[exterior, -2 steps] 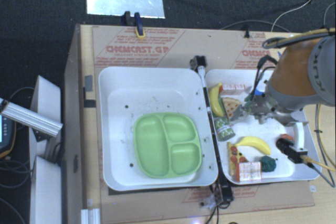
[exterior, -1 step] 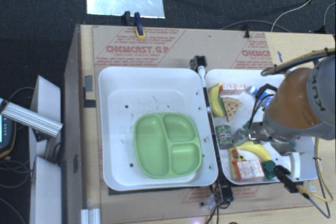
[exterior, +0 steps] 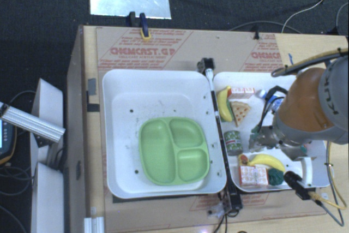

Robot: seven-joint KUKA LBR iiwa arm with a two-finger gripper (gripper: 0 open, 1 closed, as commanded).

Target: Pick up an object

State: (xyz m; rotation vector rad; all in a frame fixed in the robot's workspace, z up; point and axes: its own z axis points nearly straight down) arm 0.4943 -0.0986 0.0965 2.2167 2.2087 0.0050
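Dark carpet surrounds the bench (exterior: 163, 49), and I'm watching the right bin (exterior: 322, 185), where the pickable things lie. Nearest my gripper (exterior: 260, 138) is the small can (exterior: 233, 141), just to its side; a banana (exterior: 267, 161) lies just below, another banana (exterior: 223, 104) sits by the divider. Whether the gripper is open or clamped, I cannot tell from this angle. I'd centre over the can before descending, clear of the wall. Left bin (exterior: 114, 117) holds a green tray (exterior: 174, 151).

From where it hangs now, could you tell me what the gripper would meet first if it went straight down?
Probably bare floor of the right bin, beside the small can and above the lower banana, though depth is unclear from this slanted view.
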